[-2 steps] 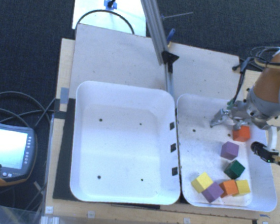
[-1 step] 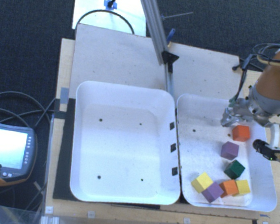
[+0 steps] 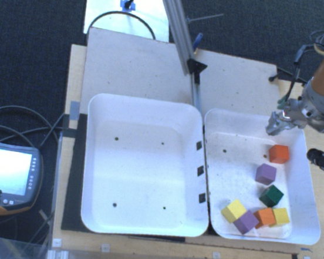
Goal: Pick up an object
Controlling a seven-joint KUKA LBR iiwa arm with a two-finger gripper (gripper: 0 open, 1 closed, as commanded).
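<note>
Camera view: claw (image 3: 275, 124) hangs over the right bin's (image 3: 233, 129) far right corner, just above the orange cube (image 3: 278, 153), likely lining up a pick; can't tell if it's spread or pressed together. Other cubes cluster near-right: purple cube (image 3: 266, 173), green cube (image 3: 271, 196), yellow cube (image 3: 234, 211).

I can read no text, label, brand, number or sign anywhere around me. The grey and orange handheld control pendant (image 3: 2, 179) lying to the left of the bench has a lit screen, but it shows as a pale blank glow with no characters I can make out. The small dark square tags (image 3: 200, 171) along the seam between the two shallow white bins (image 3: 146, 112) are too small to show any marking.
</note>
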